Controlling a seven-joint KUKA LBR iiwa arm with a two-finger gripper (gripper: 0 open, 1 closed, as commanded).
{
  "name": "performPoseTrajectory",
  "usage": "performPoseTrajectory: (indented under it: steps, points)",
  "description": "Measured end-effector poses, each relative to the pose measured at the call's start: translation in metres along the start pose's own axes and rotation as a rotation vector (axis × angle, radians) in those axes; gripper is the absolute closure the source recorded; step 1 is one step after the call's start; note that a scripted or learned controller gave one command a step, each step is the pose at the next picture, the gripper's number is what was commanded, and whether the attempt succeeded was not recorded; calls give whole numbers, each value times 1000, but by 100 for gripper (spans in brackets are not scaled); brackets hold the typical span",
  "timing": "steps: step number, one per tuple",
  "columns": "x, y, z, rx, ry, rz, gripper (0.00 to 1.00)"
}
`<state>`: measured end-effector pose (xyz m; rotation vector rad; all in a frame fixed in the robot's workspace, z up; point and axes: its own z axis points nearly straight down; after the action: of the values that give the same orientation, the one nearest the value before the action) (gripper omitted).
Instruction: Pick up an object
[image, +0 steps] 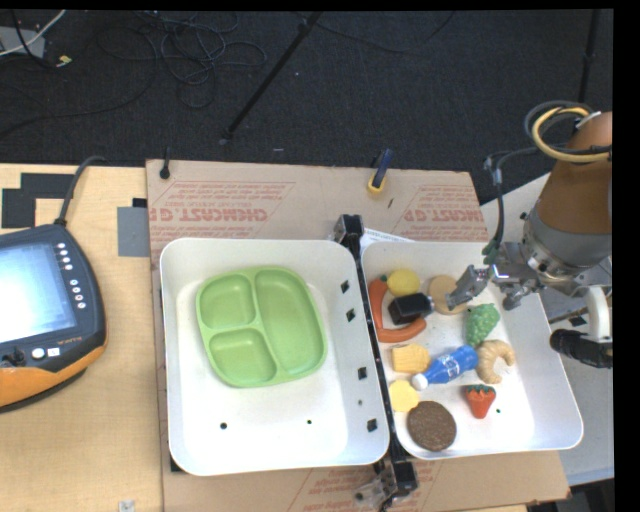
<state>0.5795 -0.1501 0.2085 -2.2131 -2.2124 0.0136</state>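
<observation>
the gripper (470, 288) hangs over the upper middle of the right bin (560, 425), and the blue bottle (447, 366) serves as the landmark here. the gripper sits above and a little right of the bottle, well clear of it. whether the claw is wide or narrow cannot be told: the tip is a small grey shape seen at a slant, and nothing is visibly caught in it.

nearest candidates for a pick lie just below the claw. the green toy (482, 322) is up and right of the bottle, almost directly under the gripper; the tan pastry (495, 355) lies just right of the bottle's cap end. the bottle's long axis runs from lower left to upper right. the black block (408, 307) and yellow ball (403, 281) sit up and left of the bottle, the brown disc (432, 425) below it, the strawberry (481, 398) below right.

the green tray (260, 326) lies far left of the bottle, in the left bin (180, 400).

the arm's upper part is cut off at the frame edge, and the orange curved piece (380, 310) is partly covered by the black block.
</observation>
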Motion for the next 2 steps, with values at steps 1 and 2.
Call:
performPoseTrajectory:
  steps: [1,2]
  points:
    - [0,2,-7,-13,-2,-2,0]
    - [-2,11,45,-6,0,-3,0]
